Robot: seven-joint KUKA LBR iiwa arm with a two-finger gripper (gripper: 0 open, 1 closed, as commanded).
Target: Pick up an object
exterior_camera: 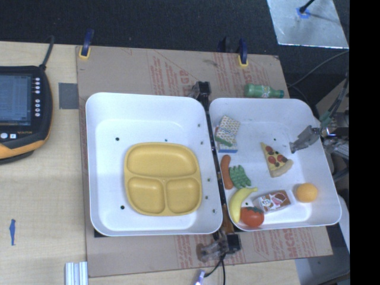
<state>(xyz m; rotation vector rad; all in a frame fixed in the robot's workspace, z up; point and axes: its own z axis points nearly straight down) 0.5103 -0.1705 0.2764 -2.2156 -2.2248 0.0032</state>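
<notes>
Overhead view of the bench with two shallow white bins side by side. The left white bin (101,177) carries a yellow three-compartment plastic tray (162,178); the right white bin (297,113) carries the candidates for the pick. From my remote station I see the grey two-finger gripper (304,140) entering at the right bin's far right edge, above bare bin floor, with nothing between its fingers; how wide they stand I cannot tell at this size.

Candidates, none yet chosen: a triangular toy pizza slice (276,159) near the gripper, just to its left; a small orange ball (306,192) near the bin's right front corner; a flat printed snack packet (273,200) touching a red toy tomato (252,218) and a yellow toy banana (238,202); a green toy vegetable (239,176) beside an orange-red toy sausage (226,171); a pale patterned sponge block (227,131) by the dividing wall.

To do this step well, I judge the pizza slice or the ball the better targets, since each lies apart from its neighbours. I would centre over one of them, align the fingers across its narrow width, and descend vertically. The front-left cluster risks a crowded, glancing grasp
</notes>
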